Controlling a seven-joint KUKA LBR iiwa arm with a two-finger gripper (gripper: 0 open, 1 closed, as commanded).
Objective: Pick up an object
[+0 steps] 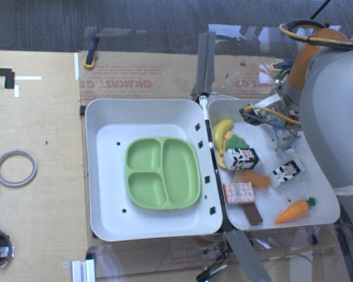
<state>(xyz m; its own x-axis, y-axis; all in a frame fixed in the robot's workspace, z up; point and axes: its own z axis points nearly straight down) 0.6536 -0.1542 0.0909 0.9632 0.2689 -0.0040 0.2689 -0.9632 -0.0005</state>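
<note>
While the grey arm (332,122) looms over the right bin (323,187), whether its jaws (284,135) are wide or narrow I cannot tell. Largest is the green divided plate (163,173), alone in the left bin (100,175). Smaller pieces crowd the right bin: banana (221,133), carrot (293,211), cow-print carton (286,172). Best, I judge, to pick the carton nearest the jaws and descend straight, clear of neighbours.

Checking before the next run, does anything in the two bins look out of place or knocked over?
Nothing looks spilled or broken. The toys in the right bin lie jumbled: the banana leans at the left wall, and the carrot sits near the front edge. The green tray sits flat in the left bin.
</note>
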